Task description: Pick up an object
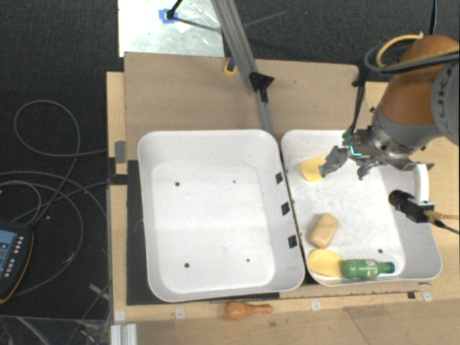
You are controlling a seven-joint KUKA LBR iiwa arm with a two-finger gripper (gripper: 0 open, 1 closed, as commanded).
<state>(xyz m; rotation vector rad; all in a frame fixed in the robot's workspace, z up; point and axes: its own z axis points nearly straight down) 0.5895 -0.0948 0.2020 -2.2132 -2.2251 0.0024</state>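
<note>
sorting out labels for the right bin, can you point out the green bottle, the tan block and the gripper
green bottle point(365, 268), camera view, on the middle of its body, lying near the bin's front wall
tan block point(324, 230), camera view, on its top face
gripper point(350, 165), camera view, midway between its fingertips

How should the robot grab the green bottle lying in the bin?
The green bottle lies on its side along the right bin's front wall. Probably best to come straight down and pinch across its fat middle, since a yellow object crowds its left end.

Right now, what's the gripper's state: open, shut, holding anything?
Gripper: open, fingers spread, holding nothing, above the right bin beside the yellow piece.
</note>
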